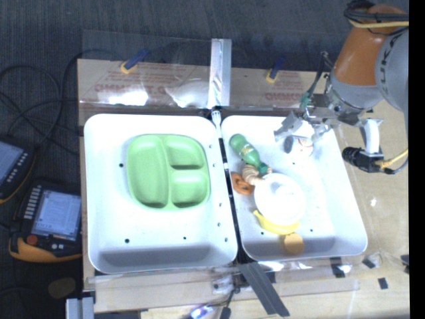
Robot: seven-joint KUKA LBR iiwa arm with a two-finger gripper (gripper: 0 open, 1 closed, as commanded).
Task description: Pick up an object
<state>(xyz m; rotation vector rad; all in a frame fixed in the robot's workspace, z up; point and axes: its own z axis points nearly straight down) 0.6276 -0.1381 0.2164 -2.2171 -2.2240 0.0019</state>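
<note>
Bins sit side by side on the bench, both white and shallow. The left bin (99, 198) holds a green tray (168, 170) with three compartments, lying flat near the middle. The right bin (345, 211) holds several small things, grouped in its left half. A green bottle (245, 150) lies tilted near the wall between the bins, with its neck pointing to the lower right. Just below it there is an orange-brown toy (243, 180), touching the bottle's end. Beside the toy lies a white bowl (281, 198), upside down as it seems. A yellow piece (273, 226) shows under the bowl's lower edge, and a small tan thing (293, 244) lies near the front wall of the bin.

The arm (368, 52) reaches in from the right, with the orange band above the wrist. The gripper (300, 135) is over the back part of the right bin, well apart from the bowl and the bottle. Its fingers are spread apart, and nothing sits between them. A small white thing with red marks (304, 145) lies on the bin floor just under the fingers; what it is I cannot tell.
</note>
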